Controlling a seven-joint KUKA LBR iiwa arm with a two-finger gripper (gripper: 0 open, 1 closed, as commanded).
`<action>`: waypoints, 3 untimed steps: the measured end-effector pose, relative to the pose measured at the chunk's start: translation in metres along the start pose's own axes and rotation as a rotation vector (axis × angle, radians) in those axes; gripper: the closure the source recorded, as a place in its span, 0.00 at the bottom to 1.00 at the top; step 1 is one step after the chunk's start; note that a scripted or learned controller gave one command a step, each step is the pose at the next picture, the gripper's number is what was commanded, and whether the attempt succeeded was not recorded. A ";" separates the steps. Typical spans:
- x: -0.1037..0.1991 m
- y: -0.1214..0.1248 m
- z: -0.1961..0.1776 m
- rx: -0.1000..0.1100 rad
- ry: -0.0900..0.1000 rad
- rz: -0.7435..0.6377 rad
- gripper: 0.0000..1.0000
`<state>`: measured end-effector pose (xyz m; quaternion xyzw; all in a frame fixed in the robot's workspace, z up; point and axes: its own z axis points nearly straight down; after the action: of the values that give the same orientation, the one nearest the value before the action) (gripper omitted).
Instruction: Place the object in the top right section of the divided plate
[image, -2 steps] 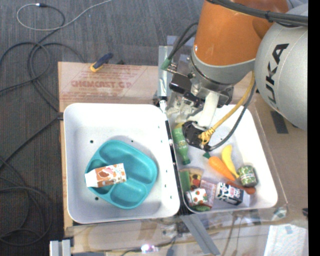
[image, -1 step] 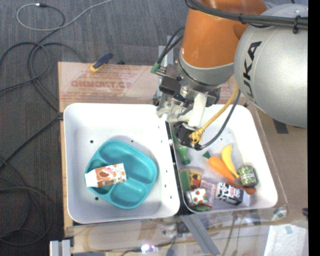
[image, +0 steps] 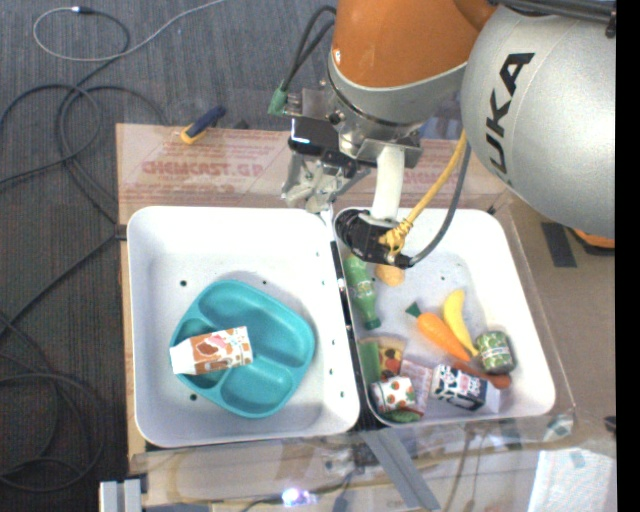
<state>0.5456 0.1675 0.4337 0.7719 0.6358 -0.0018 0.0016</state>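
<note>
Nearest the camera, along the front of the right bin (image: 520, 290), we are seeing a black-and-white carton (image: 459, 386) lying beside a red-and-white packet (image: 397, 391), with a green can (image: 494, 350) just behind them. Farther in, a carrot (image: 443, 336) and a banana (image: 456, 315) are lying side by side, and a green bottle (image: 362, 291) is resting along the bin's left wall. To the left, the left bin (image: 160, 240) is holding a teal divided plate (image: 285, 340); we are noting a brown-and-white carton (image: 211, 351) lying across the plate's left side, over a divider, not in the top right section. Beyond both bins, the gripper (image: 312, 192) is hanging over the cardboard at the far edge, near the bins' shared corner. Its fingers are too blurred for us to tell their spacing, and we are seeing nothing between them.
</note>
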 end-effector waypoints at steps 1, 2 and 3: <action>0.024 0.066 0.000 -0.001 -0.001 -0.280 1.00; 0.057 0.115 0.000 -0.003 -0.002 -0.611 1.00; 0.036 0.014 0.000 0.002 0.002 -0.251 1.00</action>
<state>0.5664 0.2005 0.4332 0.6861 0.7275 -0.0019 0.0000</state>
